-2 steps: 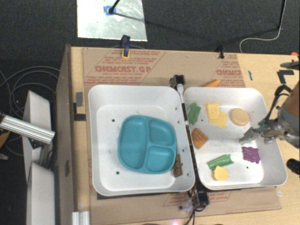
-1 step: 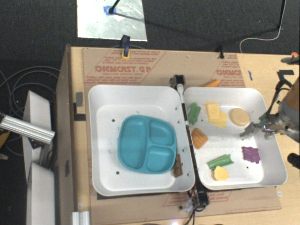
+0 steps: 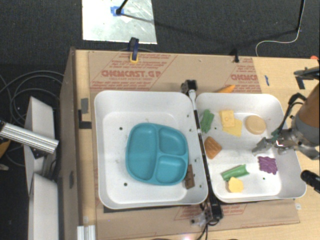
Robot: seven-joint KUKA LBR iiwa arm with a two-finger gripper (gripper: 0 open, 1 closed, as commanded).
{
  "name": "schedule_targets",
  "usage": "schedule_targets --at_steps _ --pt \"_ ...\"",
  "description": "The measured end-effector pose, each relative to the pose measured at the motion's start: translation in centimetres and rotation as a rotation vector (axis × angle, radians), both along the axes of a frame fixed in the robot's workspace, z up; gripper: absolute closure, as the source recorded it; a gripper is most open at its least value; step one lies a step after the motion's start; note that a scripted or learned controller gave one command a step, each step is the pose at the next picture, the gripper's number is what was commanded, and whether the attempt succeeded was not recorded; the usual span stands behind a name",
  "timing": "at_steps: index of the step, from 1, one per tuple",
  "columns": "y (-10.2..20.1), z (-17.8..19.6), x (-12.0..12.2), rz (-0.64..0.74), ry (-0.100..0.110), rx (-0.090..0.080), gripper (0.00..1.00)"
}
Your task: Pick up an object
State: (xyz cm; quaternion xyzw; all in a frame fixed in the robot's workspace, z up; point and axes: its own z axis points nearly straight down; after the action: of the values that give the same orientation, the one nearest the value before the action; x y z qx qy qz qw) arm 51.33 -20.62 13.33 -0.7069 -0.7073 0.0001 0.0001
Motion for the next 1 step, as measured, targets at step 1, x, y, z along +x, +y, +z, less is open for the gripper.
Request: schedule_targets --at_steps 1 --pt "-0.06 6.09 0.09 0.004 -0.006 -0.003 0.0"
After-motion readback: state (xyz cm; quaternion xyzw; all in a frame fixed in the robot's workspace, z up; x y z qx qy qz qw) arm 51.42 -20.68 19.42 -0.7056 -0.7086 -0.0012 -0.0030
